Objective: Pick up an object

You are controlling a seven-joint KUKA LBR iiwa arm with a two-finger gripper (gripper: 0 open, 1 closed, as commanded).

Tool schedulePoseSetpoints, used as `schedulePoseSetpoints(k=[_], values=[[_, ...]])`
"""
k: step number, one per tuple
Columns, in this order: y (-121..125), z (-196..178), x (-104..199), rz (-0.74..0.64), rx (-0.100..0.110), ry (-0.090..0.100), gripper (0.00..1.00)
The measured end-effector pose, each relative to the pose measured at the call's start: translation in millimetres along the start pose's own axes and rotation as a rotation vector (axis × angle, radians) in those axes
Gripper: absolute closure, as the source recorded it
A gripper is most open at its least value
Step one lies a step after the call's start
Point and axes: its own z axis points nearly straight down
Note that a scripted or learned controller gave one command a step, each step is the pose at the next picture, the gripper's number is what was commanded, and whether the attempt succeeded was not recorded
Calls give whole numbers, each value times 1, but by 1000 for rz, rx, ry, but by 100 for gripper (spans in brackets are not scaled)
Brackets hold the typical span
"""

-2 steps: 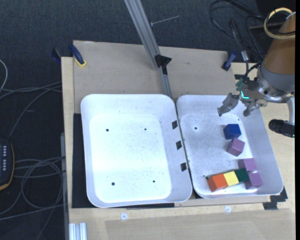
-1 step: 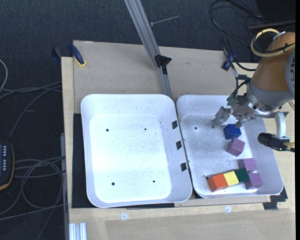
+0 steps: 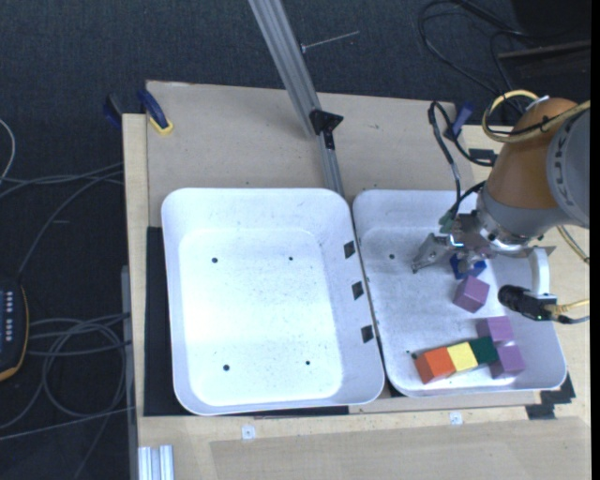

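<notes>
We saw the gripper (image 3: 442, 255) low over the right bin (image 3: 394, 281), its fingers spread apart with nothing between them. A purple cube (image 3: 471, 293) lay just beside it in that bin, the multicoloured block row (image 3: 457, 360) nearer the bin's front rim.

The floor (image 3: 56, 56) is dark blue-grey carpet. Thin grey cables (image 3: 66, 328) loop over it on the left, and a small black box (image 3: 11, 328) lies at the left edge. More dark cables (image 3: 469, 28) curl at the top right. A light brown wooden bench (image 3: 234, 131) stands on the carpet. A blue and yellow clamp (image 3: 155, 111) grips its top left corner. A long grey metal bar (image 3: 295, 80) slants down from the top to the middle of the bench. The light is soft and even.
</notes>
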Motion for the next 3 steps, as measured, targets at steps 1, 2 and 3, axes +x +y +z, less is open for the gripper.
schedulePoseSetpoints(k=[1, 2, 3], values=[[1, 19, 1, -1, -6, -1, 0], [1, 7, 1, -1, -9, 0, 100], [-2, -54, -5, 0, -15, -3, 100]])
